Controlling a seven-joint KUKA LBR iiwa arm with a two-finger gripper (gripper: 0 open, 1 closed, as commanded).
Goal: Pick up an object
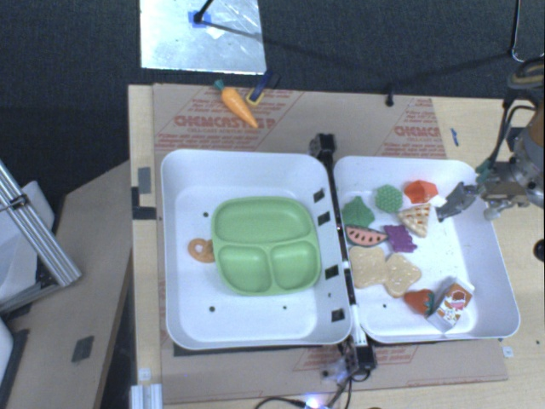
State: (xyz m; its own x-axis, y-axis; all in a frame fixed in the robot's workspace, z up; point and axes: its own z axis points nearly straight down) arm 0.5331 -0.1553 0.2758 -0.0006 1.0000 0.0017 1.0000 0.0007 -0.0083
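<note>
We see the gripper [454, 201] near the right bin's [490, 267] right rim, whether its jaws are apart we cannot tell, bare floor beneath it, nine toys including a pizza slice [416, 220] crowded just left, and one green tray [262, 244] plus one pretzel [201, 250] in the left bin [183, 194].

Robotics lab: bench [111, 203] with two white bins [183, 331].
</note>
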